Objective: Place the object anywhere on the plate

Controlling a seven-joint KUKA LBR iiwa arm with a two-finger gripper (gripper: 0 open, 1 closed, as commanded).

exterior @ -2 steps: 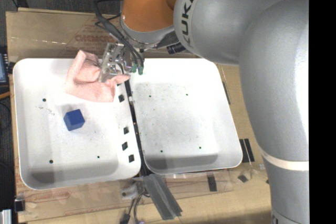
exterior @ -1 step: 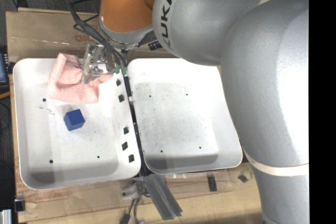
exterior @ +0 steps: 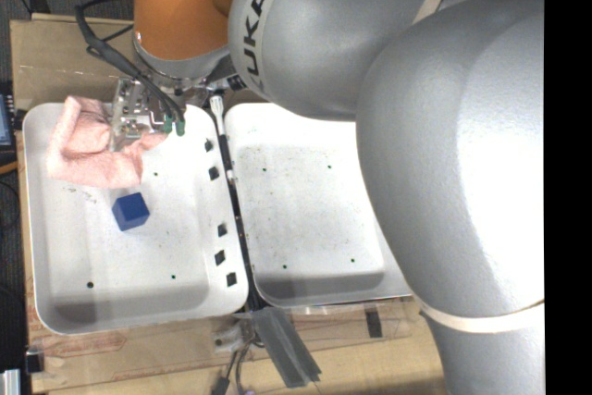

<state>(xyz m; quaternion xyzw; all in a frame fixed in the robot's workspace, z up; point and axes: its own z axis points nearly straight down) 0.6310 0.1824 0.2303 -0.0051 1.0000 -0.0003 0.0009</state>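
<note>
A small blue cube (exterior: 130,210) lies on the floor of the left bin (exterior: 120,291), left of its middle. A crumpled pink cloth (exterior: 88,143) sits in that bin's far left corner. My gripper (exterior: 134,127) hangs over the far part of the left bin, right at the cloth's right edge and above the cube. Its metal tip overlaps the cloth, and I cannot tell whether it touches or holds it. The orange band of the arm (exterior: 180,5) sits just behind the gripper.
The right bin (exterior: 305,199) lies beside the left one, its right side covered by the big grey arm (exterior: 462,153). A black cable (exterior: 102,51) loops near the wrist. Wooden bench edges (exterior: 55,42) frame the bins.
</note>
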